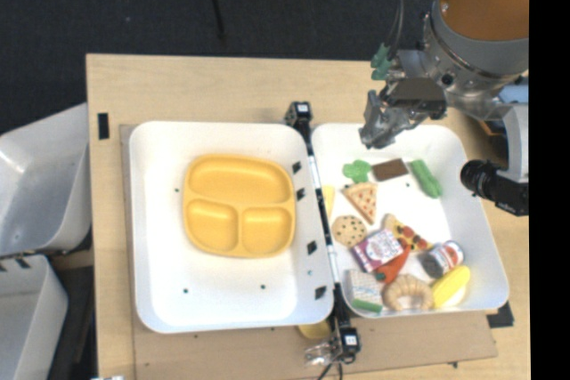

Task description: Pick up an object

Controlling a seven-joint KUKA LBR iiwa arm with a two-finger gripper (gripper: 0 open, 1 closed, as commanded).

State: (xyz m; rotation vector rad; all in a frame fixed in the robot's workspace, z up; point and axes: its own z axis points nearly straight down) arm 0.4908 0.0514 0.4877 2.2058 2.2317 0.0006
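The wooden table (pixel 107 93) carries two white bins side by side. The left bin (pixel 160 280) holds a yellow divided tray (pixel 239 205). The right bin (pixel 472 218) holds a heap of small toy foods: a green piece (pixel 426 177) at two o'clock, a pizza slice (pixel 361 198) near centre, a cookie (pixel 347 230) at nine. The jaws (pixel 381 131) hang over that bin's twelve o'clock edge; open or closed, I cannot tell.

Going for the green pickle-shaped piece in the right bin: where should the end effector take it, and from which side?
Probably from straight above, at the middle of the green piece, closing across its narrow width. It lies flat, long and slim, angled toward the bin's right wall, with bare floor on both long sides. The end effector hangs just up-left of it.
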